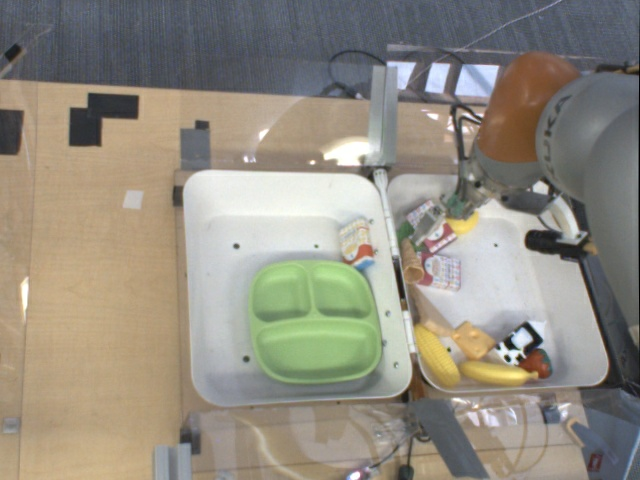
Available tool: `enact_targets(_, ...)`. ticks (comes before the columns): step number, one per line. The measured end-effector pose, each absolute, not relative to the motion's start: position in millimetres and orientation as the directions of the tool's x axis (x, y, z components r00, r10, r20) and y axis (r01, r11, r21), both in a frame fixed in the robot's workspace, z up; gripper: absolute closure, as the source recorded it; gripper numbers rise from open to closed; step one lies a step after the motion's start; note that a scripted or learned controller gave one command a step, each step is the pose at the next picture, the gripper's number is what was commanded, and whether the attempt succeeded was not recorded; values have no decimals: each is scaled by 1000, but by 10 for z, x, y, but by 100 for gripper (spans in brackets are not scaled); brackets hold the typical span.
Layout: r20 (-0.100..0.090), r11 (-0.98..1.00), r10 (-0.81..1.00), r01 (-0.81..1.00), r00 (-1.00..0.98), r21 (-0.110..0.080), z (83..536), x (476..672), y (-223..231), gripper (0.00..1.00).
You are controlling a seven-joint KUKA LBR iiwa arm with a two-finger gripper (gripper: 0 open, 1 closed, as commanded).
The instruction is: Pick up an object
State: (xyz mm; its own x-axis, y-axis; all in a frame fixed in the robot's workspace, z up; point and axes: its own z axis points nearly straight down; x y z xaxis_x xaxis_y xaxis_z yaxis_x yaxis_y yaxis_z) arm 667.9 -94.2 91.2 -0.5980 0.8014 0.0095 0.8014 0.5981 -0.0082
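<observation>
Claw (452,211), grip state indeterminate, sits low at ten o'clock in the right bin (560,268) beside a small packet (424,214); approach step, closure needed next.

Robot lab: bench (90,268), twin bins (215,208).

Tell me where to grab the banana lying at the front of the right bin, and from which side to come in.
Grip the banana across its middle, coming straight down from above. It lies flat, long axis running left-right along the right bin's front wall, so fingers should probably close front-to-back across its narrow width. The corn cob and black-and-white toy crowd its ends, leaving the middle freest.
</observation>
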Motion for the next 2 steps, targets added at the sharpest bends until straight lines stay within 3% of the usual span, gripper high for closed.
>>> enact_targets(1, -5, 600, 800, 800, -600, 8, 1056, 6729, -933, 100)
enact_targets(2, -3, 358, 934, 934, -358, 8, 1872, 6705, -528, 100)
